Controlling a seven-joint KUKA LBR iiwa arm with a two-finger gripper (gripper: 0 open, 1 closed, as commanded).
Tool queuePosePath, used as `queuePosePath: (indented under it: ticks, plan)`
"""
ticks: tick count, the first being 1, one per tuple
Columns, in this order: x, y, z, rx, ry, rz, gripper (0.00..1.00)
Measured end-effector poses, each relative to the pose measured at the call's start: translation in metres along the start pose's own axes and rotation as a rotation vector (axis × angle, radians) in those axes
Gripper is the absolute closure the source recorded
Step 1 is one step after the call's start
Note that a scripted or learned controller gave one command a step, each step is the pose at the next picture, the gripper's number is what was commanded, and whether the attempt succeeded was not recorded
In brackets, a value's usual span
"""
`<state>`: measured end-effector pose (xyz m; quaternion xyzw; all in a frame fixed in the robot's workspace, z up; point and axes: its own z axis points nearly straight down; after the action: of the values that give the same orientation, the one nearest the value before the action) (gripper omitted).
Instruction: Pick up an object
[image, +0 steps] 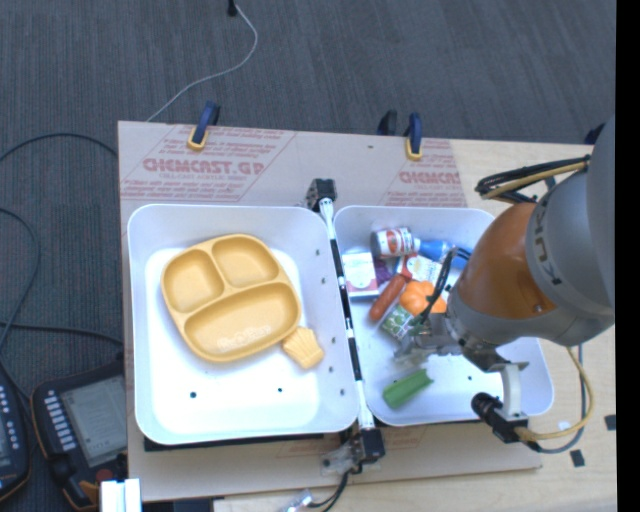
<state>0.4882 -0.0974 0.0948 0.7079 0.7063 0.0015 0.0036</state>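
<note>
The right bin (520, 395) holds a jumble of small items: a red-labelled can (393, 241), a blue item (437, 247), a carrot (388, 297), an orange piece (420, 295), a green-printed packet (397, 320) and a green cucumber-like piece (405, 389). My gripper (420, 345) is low in this bin, just below the orange piece and above the green piece. The wrist and its orange band (505, 275) cover the bin's right half. I see nothing clearly held.
The left bin (150, 400) carries a yellow divided plate (232, 297) and a small yellow waffle-like piece (304, 348) beside it. A white and pink packet (358, 272) lies by the wall between the bins. Cables trail off the bench at front right.
</note>
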Motion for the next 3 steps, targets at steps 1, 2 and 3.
queuePosePath:
  ticks: [1,2,3]
  plan:
    - [0.0001,-0.0003,0.0003,0.001,0.000,0.000,0.00]
    - [0.0002,-0.0001,-0.0066,0.005,0.001,-0.001,1.00]
    - [0.0003,-0.0002,-0.0065,0.005,0.001,-0.001,0.00]
